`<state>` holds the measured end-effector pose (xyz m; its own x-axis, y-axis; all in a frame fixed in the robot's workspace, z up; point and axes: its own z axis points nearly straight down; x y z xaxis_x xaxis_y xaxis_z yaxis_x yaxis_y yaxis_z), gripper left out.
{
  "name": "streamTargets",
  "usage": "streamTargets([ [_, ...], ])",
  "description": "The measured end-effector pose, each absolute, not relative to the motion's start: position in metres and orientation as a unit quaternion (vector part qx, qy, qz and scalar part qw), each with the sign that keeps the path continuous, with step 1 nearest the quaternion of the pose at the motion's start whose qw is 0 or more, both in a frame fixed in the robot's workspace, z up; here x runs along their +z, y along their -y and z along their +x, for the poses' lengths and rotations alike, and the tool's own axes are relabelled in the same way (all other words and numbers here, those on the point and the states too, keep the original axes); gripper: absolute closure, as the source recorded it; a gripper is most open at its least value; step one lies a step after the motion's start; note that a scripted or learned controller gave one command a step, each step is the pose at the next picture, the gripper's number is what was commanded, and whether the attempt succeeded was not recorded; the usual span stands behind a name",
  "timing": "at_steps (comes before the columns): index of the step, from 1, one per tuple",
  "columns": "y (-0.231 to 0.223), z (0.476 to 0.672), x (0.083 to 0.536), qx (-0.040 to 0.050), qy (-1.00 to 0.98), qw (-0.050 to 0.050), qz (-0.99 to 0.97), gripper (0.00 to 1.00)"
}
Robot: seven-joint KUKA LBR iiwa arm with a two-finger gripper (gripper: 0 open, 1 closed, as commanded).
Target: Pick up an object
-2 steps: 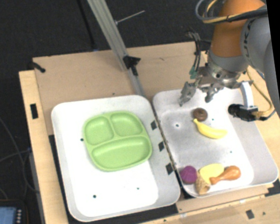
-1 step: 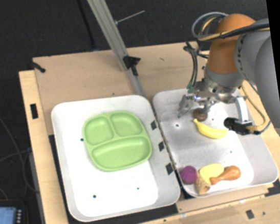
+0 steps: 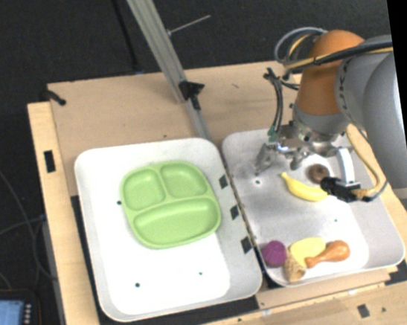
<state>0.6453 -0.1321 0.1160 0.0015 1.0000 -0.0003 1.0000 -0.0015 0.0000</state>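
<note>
over the right bin (image 3: pixel 263 187) we see the gripper (image 3: pixel 271 153) hanging low from the arm (image 3: pixel 321 89), with nothing between its fingers; how far they stand apart we cannot tell. just to its right and a little nearer us lies the banana (image 3: pixel 302 187), apart from it. the purple ball (image 3: pixel 274 252), yellow piece (image 3: pixel 306 248) and orange toy (image 3: pixel 330 253) huddle well below it, against the bin's near wall (awkward for a grasp, we judge). the green plate (image 3: pixel 170 204) sits away to its left.
</note>
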Motion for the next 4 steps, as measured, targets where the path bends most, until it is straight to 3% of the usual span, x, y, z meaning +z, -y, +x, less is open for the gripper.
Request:
streamTargets([
  [1,0.133,0.647,0.127,0.0012,-0.705,0.001,0.709,1.00],
  [4,0.136,0.642,0.293,0.0020,-0.708,0.003,0.706,1.00],
])
